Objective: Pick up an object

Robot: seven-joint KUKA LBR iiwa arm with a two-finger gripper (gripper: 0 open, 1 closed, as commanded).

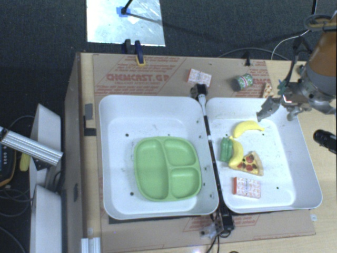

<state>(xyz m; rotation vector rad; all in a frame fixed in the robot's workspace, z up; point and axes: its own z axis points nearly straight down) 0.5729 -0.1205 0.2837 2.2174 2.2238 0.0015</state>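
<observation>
Over the right bin's (303,141) far edge we see the gripper (278,108) hovering, can't tell how its grip stands | bananas (247,127) (236,154), green pepper (226,149), pizza slice (250,163), red-white packet (247,187) sit mid-bin | left bin (113,141) has green divided plate (167,167)

Green plate (167,168), yellow banana (247,127), white bins (113,141), red-patterned packet (247,187).
</observation>
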